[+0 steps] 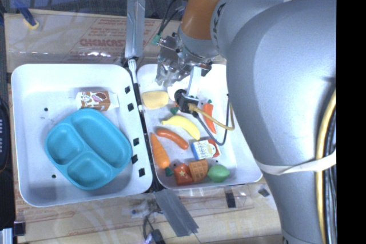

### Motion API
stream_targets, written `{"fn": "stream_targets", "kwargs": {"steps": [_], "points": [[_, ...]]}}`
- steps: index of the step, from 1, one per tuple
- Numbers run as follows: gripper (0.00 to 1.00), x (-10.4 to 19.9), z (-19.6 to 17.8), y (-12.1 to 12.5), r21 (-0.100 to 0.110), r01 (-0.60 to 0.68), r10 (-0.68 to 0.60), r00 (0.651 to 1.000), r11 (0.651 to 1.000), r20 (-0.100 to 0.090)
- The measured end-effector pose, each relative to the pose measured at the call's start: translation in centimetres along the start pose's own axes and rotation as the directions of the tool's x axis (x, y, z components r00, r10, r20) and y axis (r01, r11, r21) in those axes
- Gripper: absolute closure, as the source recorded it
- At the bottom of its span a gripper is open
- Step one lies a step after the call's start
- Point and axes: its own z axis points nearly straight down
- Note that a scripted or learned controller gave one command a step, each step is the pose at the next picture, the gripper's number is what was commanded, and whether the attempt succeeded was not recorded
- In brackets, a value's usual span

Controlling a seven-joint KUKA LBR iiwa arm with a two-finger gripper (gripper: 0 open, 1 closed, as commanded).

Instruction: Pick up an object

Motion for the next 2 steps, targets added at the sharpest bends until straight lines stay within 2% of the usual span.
{"fn": "stream_targets", "kwargs": {"steps": [1,2], "points": [[0.00,0.1,0.1,0.0,0.001,0.001,-0.001,1.000,1.000,0.000],[0.00,2.6,-2.1,0.9,-0.004,0.264,-0.264,0.965,0.965,0.000]]}}
